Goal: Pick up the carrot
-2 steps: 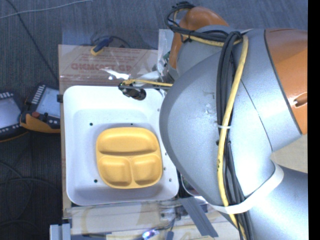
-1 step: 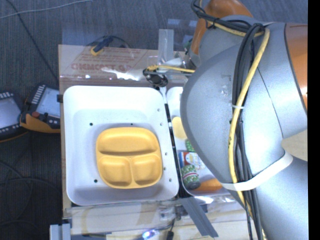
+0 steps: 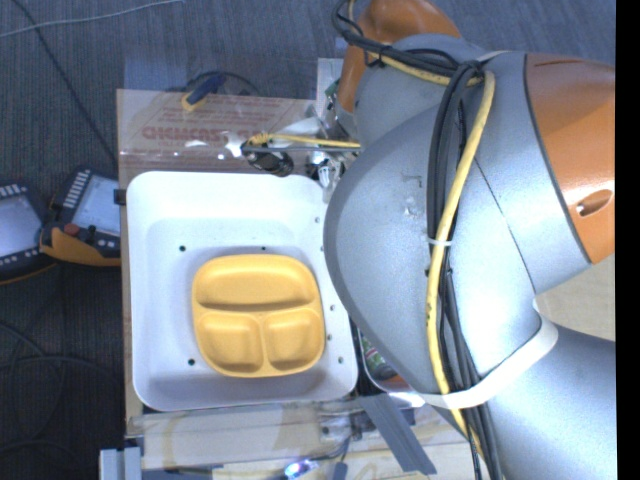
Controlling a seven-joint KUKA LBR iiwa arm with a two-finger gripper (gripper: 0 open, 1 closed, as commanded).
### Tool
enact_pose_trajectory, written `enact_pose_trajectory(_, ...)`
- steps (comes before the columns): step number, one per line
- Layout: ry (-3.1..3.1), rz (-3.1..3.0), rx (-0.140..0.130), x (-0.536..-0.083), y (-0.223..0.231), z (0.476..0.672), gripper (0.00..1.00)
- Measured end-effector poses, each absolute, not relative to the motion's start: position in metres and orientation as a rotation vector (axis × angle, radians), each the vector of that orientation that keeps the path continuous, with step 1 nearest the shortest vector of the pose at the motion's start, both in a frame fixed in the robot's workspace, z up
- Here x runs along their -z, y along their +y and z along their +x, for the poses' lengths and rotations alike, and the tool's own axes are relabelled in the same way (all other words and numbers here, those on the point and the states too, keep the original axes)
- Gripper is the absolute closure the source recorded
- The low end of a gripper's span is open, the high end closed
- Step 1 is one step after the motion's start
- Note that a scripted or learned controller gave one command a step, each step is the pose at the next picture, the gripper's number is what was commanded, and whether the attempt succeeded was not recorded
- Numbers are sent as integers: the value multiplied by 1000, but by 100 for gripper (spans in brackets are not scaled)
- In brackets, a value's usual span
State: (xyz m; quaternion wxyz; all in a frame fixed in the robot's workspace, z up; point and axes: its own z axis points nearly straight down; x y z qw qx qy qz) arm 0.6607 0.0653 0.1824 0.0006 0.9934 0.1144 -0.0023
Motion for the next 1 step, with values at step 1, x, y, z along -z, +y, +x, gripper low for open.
enact_pose_trajectory(1,362,3120,15,-190,65,660,100)
